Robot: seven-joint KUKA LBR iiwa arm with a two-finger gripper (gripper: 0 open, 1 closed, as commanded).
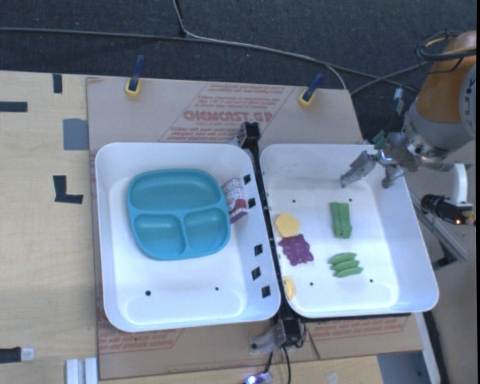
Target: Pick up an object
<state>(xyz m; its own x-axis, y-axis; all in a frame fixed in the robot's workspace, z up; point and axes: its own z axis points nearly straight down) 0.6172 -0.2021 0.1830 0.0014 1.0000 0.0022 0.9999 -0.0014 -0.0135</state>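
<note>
My gripper (pixel 374 174) hangs over the back right part of the right bin (pixel 400 222), its two grey fingers spread apart and open with nothing between them. Below it in that bin lie a dark green bean piece (pixel 340 219) and a lighter green pea pod (pixel 346 264). Further left sit a yellow piece (pixel 287 225), a purple grape bunch (pixel 297 250) and a small yellow item (pixel 290 288) at the bin's left wall.
The left bin (pixel 120 294) holds a blue divided plate (pixel 178 213) and a small red-and-white can (pixel 236 199) at its right side. Yellow clamps (pixel 133 86) (pixel 307 96) hold the cardboard sheet at the back. A black divider (pixel 260 214) runs between the bins.
</note>
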